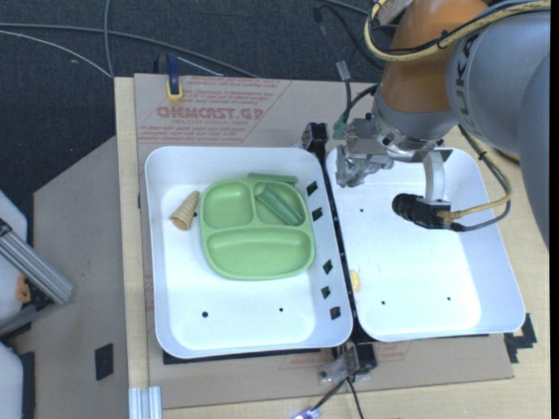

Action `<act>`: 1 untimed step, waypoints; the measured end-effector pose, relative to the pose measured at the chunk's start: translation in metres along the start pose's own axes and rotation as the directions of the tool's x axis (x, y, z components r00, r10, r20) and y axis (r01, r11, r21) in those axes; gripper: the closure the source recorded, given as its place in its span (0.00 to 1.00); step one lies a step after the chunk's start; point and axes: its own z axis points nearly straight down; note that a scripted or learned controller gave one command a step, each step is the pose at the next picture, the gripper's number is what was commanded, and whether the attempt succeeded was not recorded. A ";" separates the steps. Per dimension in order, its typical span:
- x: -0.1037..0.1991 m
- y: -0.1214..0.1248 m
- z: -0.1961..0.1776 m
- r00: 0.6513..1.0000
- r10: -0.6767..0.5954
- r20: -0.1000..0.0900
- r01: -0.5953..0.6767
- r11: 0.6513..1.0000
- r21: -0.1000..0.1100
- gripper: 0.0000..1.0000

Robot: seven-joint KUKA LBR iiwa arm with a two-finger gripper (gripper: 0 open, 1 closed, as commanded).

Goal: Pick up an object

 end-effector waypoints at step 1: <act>0.060 -0.006 0.008 1.000 0.001 0.001 -0.001 1.000 0.004 1.00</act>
